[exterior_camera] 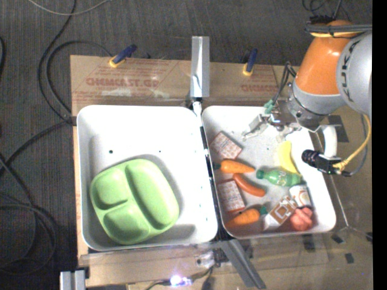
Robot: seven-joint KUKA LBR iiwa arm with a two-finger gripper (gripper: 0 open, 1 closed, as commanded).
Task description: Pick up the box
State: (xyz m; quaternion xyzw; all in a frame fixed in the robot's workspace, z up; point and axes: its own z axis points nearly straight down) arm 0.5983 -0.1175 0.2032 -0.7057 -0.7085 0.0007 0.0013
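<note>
Flat rectangular patterned box (283, 211) at right bin's (213, 139) near edge, long axis diagonal, metal claw (261, 124) open, empty above.

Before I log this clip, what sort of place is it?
Likely a robot lab grasping bench: two white bins clamped on cardboard, toy food around a box, loose cables on carpet.
</note>
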